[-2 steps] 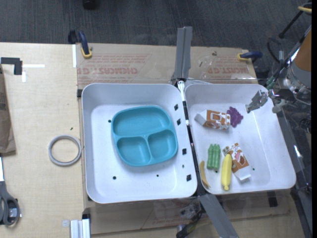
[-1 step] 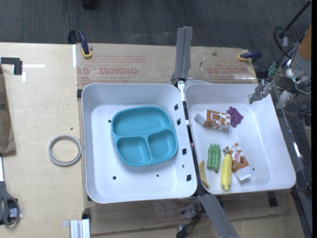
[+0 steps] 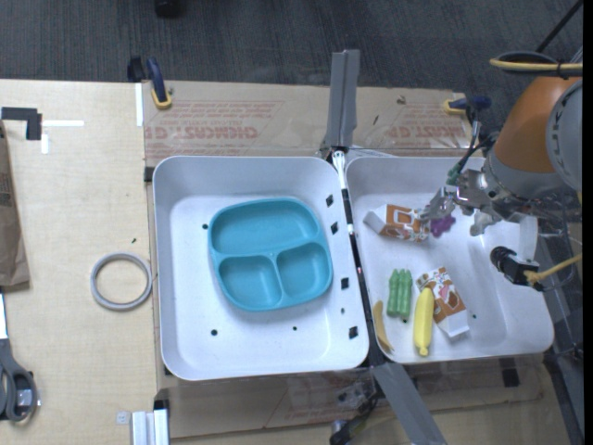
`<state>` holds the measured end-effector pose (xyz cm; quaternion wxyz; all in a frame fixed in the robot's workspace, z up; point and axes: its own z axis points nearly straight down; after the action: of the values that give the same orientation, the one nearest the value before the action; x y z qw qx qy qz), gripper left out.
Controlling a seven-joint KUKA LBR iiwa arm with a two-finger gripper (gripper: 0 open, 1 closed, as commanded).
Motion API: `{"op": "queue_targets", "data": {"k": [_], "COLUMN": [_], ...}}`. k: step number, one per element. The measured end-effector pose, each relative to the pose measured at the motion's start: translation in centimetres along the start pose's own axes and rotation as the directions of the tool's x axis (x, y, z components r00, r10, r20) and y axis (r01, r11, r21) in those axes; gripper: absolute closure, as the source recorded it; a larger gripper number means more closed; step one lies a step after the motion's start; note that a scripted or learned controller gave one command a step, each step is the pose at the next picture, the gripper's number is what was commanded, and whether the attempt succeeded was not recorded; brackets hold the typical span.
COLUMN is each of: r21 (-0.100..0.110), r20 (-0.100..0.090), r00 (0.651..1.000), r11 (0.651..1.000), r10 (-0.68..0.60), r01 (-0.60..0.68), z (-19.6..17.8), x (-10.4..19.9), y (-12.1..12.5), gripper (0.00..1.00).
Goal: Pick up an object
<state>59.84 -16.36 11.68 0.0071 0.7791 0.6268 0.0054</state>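
I see the arm (image 3: pixel 547 128) reaching in from the right, over the far part of the right bin (image 3: pixel 519 336). Its hand (image 3: pixel 447 213) is low, close to an orange and white packet (image 3: pixel 400 222) that lies in the far left part of this bin, and something small and purple (image 3: pixel 443 221) is just at the hand. I cannot tell if the hand is released or clenched, and I cannot tell if the purple thing is held. In the near part of the same bin there are a green vegetable piece (image 3: pixel 399 292), a yellow banana (image 3: pixel 422 322), a second orange and white packet (image 3: pixel 447 302) just right of the banana, and a thin yellow piece (image 3: pixel 381 329) at the left wall. The left bin (image 3: pixel 176 276) holds a blue divided plate (image 3: pixel 270 253) with three compartments. On the surface (image 3: pixel 65 202), left of the bins, lies a grey ring (image 3: pixel 121 280).
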Motion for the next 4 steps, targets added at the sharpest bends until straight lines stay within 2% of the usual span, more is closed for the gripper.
{"op": "queue_targets", "data": {"k": [1,2,3,4], "r21": [-0.003,-0.006,0.022,0.003], "r20": [-0.003,-0.002,0.006,-0.002], "r00": [0.995,0.982,0.989,0.999], "r11": [0.995,0.982,0.989,0.999], "r10": [0.098,0.187,0.146,-0.049], "r01": [-0.098,-0.187,-0.146,0.049], "z": [0.8,1.2,-7.1,0.4], "x": [0.4,4.5,11.3,7.1], "y": [-9.3,-1.4,3.9,0.8], "gripper": [0.0,0.0,0.0,0.0]}}
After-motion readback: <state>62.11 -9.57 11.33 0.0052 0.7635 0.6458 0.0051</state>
